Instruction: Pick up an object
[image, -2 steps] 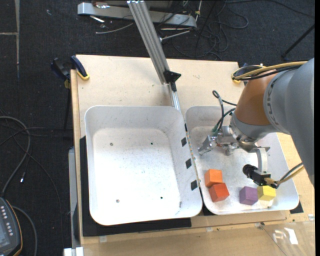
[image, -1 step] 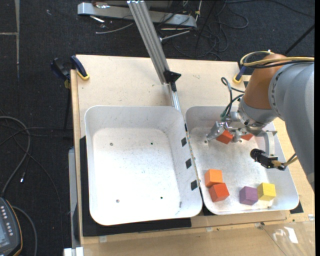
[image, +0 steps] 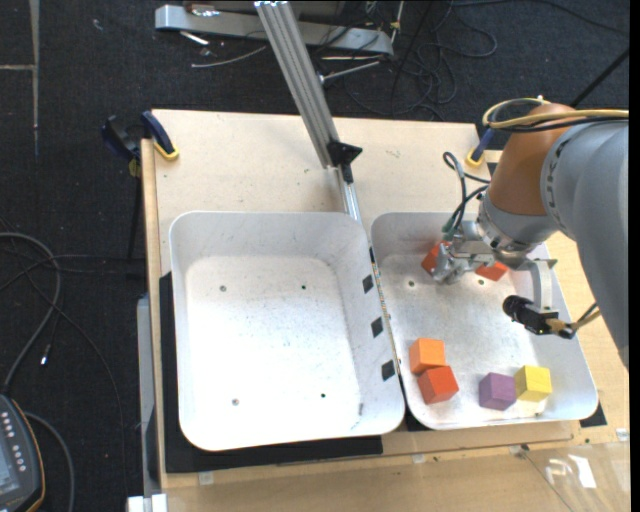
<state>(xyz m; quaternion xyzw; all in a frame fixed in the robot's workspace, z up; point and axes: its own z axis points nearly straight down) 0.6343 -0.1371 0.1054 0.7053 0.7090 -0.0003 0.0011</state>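
Note:
My gripper (image: 456, 266) hangs low over the back of the right bin (image: 560, 400), under the grey arm with its orange band. A red-orange block (image: 431, 258) shows just left of the gripper, touching or very close to it. Another red-orange piece (image: 491, 270) peeks out on the gripper's right; whether it is part of the same block is unclear. Toward the bin's front lie an orange cube (image: 429, 353), a red cube (image: 438, 384), a purple cube (image: 496, 390) and a yellow cube (image: 534, 381).
The left bin (image: 190, 250) sits beside the right one, their rims meeting along the middle. A slanted metal rail (image: 305, 90) crosses the bench's back. A black cable fitting (image: 528, 314) hangs off the arm over the right bin.

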